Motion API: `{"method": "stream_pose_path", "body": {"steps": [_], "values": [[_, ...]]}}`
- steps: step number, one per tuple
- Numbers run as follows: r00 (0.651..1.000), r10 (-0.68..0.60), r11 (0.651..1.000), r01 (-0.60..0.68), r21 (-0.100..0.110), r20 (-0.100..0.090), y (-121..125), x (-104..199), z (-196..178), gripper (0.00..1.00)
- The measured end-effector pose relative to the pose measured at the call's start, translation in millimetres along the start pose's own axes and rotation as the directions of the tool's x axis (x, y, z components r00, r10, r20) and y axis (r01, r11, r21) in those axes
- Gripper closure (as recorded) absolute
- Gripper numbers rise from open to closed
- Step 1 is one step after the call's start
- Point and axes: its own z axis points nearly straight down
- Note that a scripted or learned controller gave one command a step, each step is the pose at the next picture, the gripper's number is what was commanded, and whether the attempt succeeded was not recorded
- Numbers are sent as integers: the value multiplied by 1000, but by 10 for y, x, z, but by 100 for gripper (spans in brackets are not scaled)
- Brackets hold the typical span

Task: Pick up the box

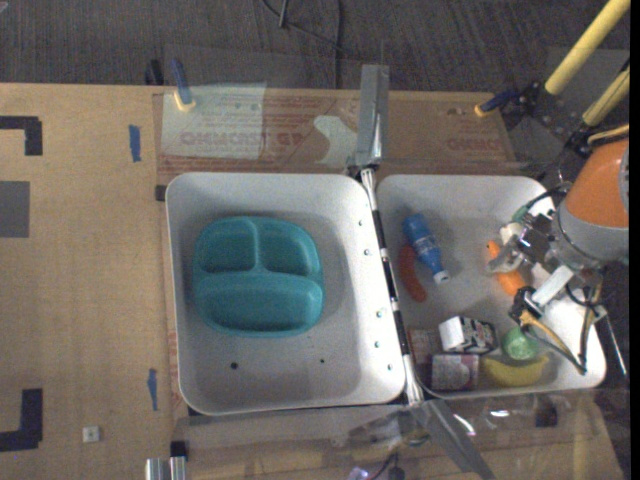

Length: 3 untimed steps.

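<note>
The box (455, 371) lies at the near edge of the right bin (460, 181), just left of a banana (516, 371). The claw (522, 258) hangs over that bin's right side, apart from the box and probably not yet lined up. Whether it is clenched cannot be told.

Tray (258, 273) in left bin (300, 383); bottle (424, 247), box (455, 370), banana (515, 371) in right bin (460, 203).

Small pink-and-white cardboard box (455, 371) down flat in right white bin (470, 193), tucked against near edge, close to near-left corner, long side running along that edge.
</note>
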Motion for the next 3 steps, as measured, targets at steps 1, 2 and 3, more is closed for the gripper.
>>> {"method": "stream_pose_path", "body": {"steps": [1,2,3], "values": [[985,172,985,-172,-15,5,398,835,29,0],[986,168,986,-168,-13,9,390,846,-85,100],[967,255,967,-255,-17,2,-178,1258,17,100]]}}
